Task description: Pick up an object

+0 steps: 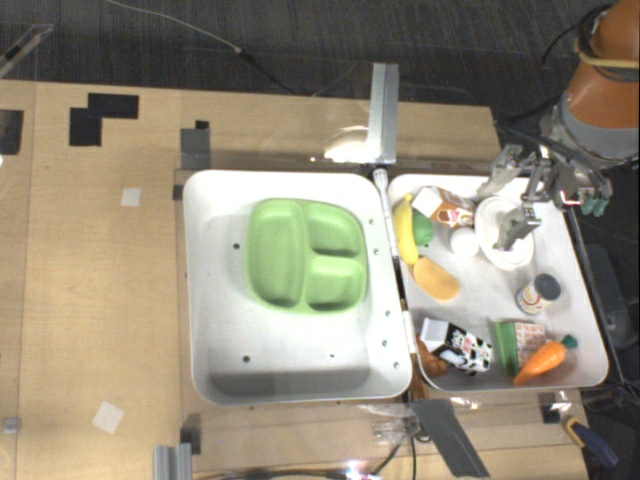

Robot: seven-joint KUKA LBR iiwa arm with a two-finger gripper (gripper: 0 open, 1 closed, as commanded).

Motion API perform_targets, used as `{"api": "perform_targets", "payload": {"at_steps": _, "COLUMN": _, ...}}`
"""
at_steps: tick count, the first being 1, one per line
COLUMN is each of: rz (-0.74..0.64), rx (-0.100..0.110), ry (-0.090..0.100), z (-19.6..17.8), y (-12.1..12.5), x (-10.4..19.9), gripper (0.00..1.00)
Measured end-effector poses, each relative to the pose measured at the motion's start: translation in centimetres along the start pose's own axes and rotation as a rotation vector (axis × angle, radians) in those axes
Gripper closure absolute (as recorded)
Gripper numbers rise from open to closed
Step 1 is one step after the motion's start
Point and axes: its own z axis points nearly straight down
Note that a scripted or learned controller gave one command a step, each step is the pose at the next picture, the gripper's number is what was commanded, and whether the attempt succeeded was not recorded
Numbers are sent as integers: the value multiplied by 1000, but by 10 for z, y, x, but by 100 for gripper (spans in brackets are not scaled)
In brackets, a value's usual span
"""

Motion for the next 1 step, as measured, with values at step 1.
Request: {"api": "perform_targets", "payload": {"at_steps": 1, "rz": 4, "rx": -2, "ry": 11, "z": 129, "y": -32, "x": -12, "gripper": 0}}
